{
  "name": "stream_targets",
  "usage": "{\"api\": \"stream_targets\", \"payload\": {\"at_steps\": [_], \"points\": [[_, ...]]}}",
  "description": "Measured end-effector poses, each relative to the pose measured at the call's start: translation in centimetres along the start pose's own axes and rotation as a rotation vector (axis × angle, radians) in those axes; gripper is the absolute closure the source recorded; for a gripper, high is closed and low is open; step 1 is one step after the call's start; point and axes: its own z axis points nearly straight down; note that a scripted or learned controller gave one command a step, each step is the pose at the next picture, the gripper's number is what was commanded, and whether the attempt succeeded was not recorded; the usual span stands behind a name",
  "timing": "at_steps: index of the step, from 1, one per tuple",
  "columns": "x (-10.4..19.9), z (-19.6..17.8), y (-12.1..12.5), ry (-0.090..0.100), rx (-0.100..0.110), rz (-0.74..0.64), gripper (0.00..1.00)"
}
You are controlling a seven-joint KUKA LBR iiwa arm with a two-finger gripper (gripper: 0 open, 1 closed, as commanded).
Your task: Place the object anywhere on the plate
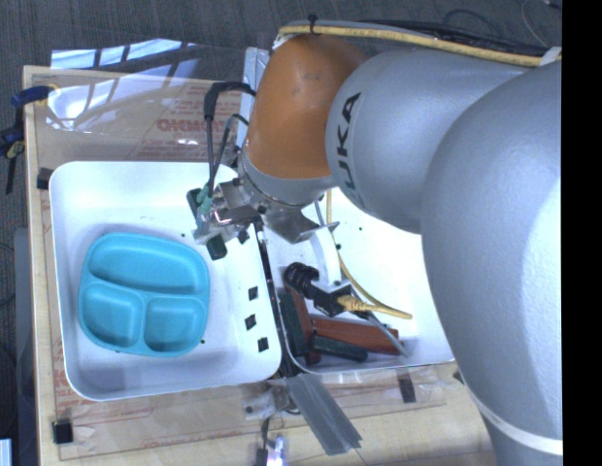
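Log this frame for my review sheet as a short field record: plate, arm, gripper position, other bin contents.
plate: blue three-compartment plate, in the left bin, nothing on it
arm: grey with orange band, reaching in over both bins
gripper: gripper above the left bin near the divider, just right of the plate; jaws' state unclear
right bin: right bin holds dark tools and a yellow piece

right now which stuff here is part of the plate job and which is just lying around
Job: blue divided plate in the left bin; gripper above that bin's right side.

Lying about: dark tools and a yellow-handled item in the right bin.
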Motion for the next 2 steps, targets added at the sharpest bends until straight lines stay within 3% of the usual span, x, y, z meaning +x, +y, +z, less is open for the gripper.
{"api": "stream_targets", "payload": {"at_steps": [1, 2], "points": [[2.93, 11.64, 2.44, 0.001, 0.005, -0.196, 1.00], [2.88, 11.60, 2.47, 0.000, 0.004, -0.196, 0.00]]}}
